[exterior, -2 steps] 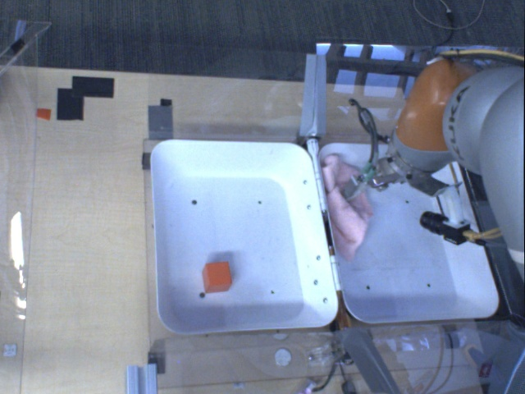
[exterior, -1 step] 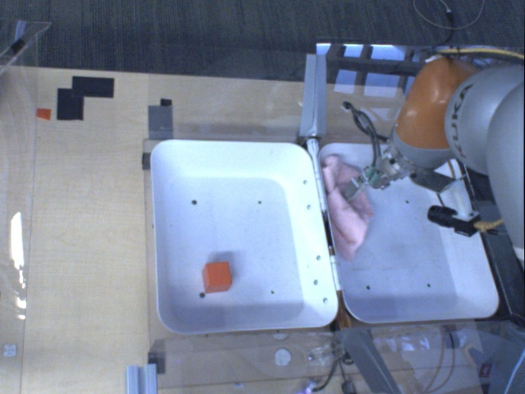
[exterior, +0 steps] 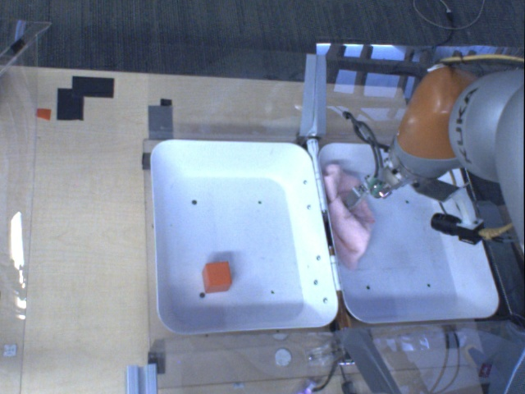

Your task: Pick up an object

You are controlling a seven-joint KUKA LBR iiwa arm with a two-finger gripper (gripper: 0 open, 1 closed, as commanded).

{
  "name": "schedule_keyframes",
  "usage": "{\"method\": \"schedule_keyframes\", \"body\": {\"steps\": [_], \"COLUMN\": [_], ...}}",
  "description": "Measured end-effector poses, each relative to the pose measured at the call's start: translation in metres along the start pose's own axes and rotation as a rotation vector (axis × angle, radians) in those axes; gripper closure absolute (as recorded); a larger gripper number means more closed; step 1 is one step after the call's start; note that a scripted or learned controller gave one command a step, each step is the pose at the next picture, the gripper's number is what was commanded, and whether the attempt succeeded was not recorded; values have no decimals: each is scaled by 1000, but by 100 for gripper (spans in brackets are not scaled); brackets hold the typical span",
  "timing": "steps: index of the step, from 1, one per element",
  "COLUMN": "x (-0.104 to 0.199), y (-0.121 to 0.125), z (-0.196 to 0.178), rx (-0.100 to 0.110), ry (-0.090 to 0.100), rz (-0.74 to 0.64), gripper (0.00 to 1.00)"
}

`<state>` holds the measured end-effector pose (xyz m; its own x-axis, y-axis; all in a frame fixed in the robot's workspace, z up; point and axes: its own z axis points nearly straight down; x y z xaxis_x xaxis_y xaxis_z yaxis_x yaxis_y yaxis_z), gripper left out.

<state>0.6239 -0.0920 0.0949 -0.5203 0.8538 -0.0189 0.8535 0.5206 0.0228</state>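
Pink cloth [exterior: 349, 232] lies in the right bin [exterior: 443, 294], tight along its left wall. Long axis runs from far edge to near edge, w/ the near end drifting a bit twd the bin's middle. Far end sits close to the far-left corner. It's crumpled and soft-edged, so no clear front or back to it.

Gripper [exterior: 361, 195] is right over the cloth's middle stretch and covers part of it. Whether it's touching can't be made out. How wide the gripper stands can't be told either, since the tip is a small dark blur vs the pink. Same for whether it has hold of the cloth.

Arm [exterior: 431, 125] comes in from the right, and its orange band hides the right bin's far-right corner & some of the far wall.

Left bin [exterior: 246, 171] holds an orange block [exterior: 217, 277] on the floor twd the near-left corner, apart from the walls. The two bins meet along their inner walls.

At the bench's [exterior: 82, 245] far-left corner there's a black L-shaped patch [exterior: 82, 97] w/ a small orange square [exterior: 43, 114] just beside it.
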Motion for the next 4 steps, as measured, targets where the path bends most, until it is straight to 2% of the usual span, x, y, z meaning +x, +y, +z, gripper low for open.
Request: {"method": "schedule_keyframes", "body": {"steps": [1, 2, 3, 4], "x": [-5, -2, -6, -7], "y": [7, 4, 9, 2], "z": [1, 1, 1, 1], "rx": [6, 7, 7, 1], "ry": [5, 5, 6, 4], "rz": [-64, 42, -59, -84], "gripper": [0, 0, 0, 0]}}
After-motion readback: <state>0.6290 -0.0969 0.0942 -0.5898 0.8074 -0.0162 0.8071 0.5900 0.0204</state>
